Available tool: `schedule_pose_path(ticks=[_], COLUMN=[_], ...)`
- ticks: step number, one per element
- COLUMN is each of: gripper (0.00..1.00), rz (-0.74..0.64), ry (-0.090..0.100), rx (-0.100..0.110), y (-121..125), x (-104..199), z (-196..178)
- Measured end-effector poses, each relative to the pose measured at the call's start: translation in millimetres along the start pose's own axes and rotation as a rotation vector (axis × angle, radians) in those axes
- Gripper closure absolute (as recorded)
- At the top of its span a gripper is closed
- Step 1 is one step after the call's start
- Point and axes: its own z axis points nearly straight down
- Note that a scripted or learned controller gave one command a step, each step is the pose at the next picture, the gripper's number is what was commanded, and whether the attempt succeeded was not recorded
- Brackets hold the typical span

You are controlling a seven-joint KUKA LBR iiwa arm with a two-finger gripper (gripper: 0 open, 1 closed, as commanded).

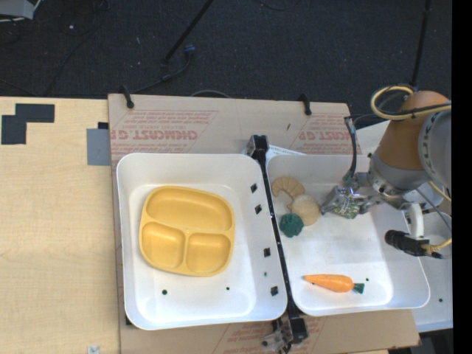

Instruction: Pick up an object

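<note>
Orange toy carrot (330, 282) lies alone near the front wall of the right bin (413, 295), well apart from the gripper (344, 202), so I judge it the easiest pick. I cannot tell the state of the jaws. I would come straight above its thick middle, clear of the wall.

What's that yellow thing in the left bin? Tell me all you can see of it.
It is a yellow plastic-looking divided plate with rounded corners: one wide compartment at the far side, two smaller ones nearer the camera. It lies flat, right side up, on the floor of the left white bin, roughly in the middle, and nothing lies in it.
</note>
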Motion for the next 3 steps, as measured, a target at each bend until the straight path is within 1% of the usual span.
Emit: schedule_pose_path(ticks=[1,2,3], gripper=[1.0,1.0,1.0], rz=[0.0,-0.001,-0.001], ry=[0.003,0.002,0.002], rx=[0.005,-0.003,-0.003], y=[0,0,0], x=[0,10,8], z=[-9,-58,-97])
